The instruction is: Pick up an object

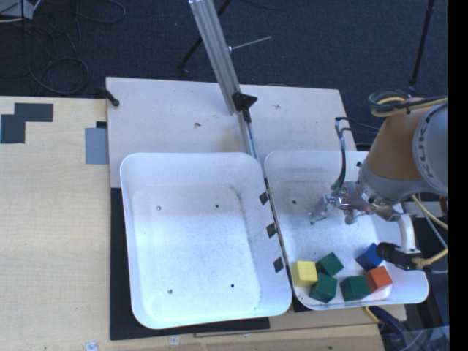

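Several small blocks lie at the front of the right bin (pixel 307 174): a yellow block (pixel 305 272), three green blocks (pixel 330 263) (pixel 323 288) (pixel 355 287), a blue block (pixel 369 257) and an orange block (pixel 379 277). My gripper (pixel 330 209) hangs over the middle of the right bin, behind the blocks and apart from them. Its metal fingers (pixel 319 213) point left and nothing shows between them. The grey arm with its orange band (pixel 398 148) comes in from the right.
The left bin (pixel 139 196) sits beside the right one, with a row of black clips (pixel 271 229) along the shared wall. A slanted aluminium post (pixel 219 57) rises behind the bins. Cables lie on the dark floor at the back.
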`<state>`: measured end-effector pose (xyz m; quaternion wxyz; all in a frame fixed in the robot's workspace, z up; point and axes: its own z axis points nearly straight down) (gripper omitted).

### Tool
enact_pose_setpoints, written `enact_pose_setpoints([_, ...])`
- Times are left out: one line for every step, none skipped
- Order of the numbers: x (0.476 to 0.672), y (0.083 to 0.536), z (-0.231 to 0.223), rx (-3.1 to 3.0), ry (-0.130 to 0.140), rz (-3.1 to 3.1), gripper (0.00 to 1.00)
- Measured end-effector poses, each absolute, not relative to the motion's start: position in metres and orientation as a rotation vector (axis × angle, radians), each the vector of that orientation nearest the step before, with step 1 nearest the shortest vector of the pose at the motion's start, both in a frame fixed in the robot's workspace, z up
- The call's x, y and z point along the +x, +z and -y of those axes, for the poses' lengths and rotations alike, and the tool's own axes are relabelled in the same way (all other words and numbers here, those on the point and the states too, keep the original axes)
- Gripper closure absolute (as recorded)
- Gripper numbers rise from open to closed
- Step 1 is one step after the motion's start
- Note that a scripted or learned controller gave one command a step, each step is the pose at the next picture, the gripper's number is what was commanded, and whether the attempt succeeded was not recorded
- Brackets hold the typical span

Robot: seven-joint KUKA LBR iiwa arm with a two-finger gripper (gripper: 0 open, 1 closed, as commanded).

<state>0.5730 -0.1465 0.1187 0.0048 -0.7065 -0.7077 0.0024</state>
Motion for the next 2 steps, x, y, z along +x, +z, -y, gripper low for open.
enact_pose_setpoints([0.600, 0.149, 0.199, -2.227, 0.001, 2.221, 0.00])
enact_pose_setpoints([0.599, 0.145, 0.137, -2.212, 0.000, 2.223, 0.00])
